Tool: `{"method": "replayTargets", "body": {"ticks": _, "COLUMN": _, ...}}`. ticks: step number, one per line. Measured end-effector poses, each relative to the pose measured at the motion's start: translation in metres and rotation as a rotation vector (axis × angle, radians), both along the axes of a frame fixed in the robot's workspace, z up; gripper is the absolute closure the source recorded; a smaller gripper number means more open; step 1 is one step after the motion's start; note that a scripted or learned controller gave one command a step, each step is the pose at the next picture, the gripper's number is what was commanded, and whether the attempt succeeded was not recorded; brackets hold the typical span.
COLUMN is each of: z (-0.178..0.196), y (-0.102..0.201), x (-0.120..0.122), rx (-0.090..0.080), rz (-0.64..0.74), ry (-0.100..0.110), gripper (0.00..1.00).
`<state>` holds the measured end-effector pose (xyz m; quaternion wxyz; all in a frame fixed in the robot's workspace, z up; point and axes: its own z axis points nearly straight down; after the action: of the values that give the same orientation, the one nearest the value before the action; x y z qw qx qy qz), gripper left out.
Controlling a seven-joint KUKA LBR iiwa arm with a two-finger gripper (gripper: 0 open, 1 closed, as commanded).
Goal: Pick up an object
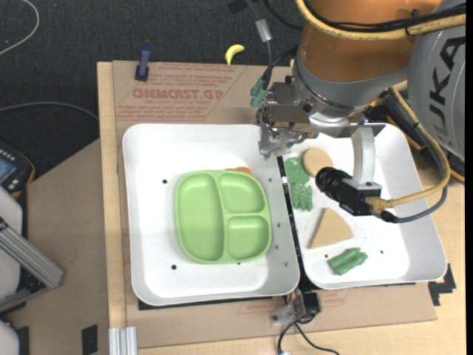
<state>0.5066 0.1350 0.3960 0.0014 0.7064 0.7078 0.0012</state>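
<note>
Camera view: my end effector hangs over the seam between the bins, near the right bin; whether it is open or closed, I cannot tell. Approach step, I judge. Nearest candidates: flat tan wedge, knobbly green piece. Next: descend squarely onto one. Glossy green divided plate fills the left bin.

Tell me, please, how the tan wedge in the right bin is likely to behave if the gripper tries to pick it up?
The tan wedge lies flat on the right bin, so fingers may struggle to get under it. It looks thin and probably light and stiff. Pushed, it would likely slide rather than roll.
</note>
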Motion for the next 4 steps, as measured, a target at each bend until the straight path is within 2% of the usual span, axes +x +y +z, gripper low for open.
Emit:
{"method": "replayTargets", "body": {"ticks": 2, "z": 0.021, "y": 0.001, "x": 0.001, "rx": -0.001, "rz": 0.001, "ry": -0.005, "gripper": 1.00}}
{"method": "replayTargets", "body": {"ticks": 3, "z": -0.111, "y": 0.074, "x": -0.031, "rx": -0.002, "rz": 0.005, "ry": 0.017, "gripper": 1.00}}
{"method": "replayTargets", "body": {"ticks": 4, "z": 0.041, "y": 0.089, "x": -0.023, "rx": 0.009, "rz": 0.002, "ry": -0.013, "gripper": 1.00}}
